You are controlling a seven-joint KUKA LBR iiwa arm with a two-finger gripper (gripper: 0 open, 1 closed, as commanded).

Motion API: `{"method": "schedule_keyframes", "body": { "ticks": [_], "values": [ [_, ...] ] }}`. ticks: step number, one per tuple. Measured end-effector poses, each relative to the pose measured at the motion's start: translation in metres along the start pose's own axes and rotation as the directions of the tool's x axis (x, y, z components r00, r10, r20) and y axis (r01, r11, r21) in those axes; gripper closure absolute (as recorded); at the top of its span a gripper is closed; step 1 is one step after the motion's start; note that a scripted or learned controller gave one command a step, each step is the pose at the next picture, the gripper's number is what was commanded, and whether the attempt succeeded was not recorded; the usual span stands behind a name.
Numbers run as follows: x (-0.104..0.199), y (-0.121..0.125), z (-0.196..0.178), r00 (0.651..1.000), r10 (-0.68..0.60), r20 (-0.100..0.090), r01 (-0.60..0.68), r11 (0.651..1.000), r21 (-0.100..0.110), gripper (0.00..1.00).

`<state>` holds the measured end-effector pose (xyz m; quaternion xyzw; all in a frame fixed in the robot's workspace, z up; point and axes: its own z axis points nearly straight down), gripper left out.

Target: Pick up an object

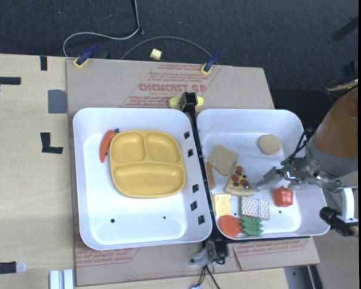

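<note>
Starting on the left, the left bin (87, 221) carries a yellow divided plate (148, 163), sitting square in the middle, with an orange carrot (106, 144) lying just beside its left rim. Nothing there looks ready for picking.

Across the divider, the right bin (289, 125) is where the toy food is piled: a brown bread slice (222, 159), a pizza wedge (239, 180) just below it, a yellow cheese square (222, 206), a chequered cracker (254, 208), a red tomato (230, 224) touching a green leafy piece (251, 225), and a tan round biscuit (269, 144) set apart near the top. They lie loose and scattered, likely tipped in as a grab-bag.

Now the gripper (275, 176), reaching in from the right, low over the bin. Its fingers appear spread, one prong angling toward the pizza wedge, with nothing between them. A red pepper piece (282, 196) sits just below, seemingly the nearest candidate.
</note>
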<state>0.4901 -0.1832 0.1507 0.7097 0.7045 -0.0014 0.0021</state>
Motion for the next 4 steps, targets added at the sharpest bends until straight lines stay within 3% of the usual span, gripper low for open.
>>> {"method": "schedule_keyframes", "body": {
  "ticks": [1, 2, 3, 4],
  "values": [
    [-0.020, 0.009, 0.065, 1.000, -0.006, -0.009, 0.006, 1.000, 0.002, 0.00],
    [0.088, 0.086, -0.005, 1.000, -0.023, -0.009, 0.022, 1.000, -0.010, 0.00],
    [0.077, 0.077, 0.068, 1.000, -0.008, -0.002, 0.008, 1.000, -0.001, 0.00],
    [0.077, 0.078, 0.055, 1.000, -0.008, -0.003, 0.008, 1.000, -0.001, 1.00]
  ]
}}
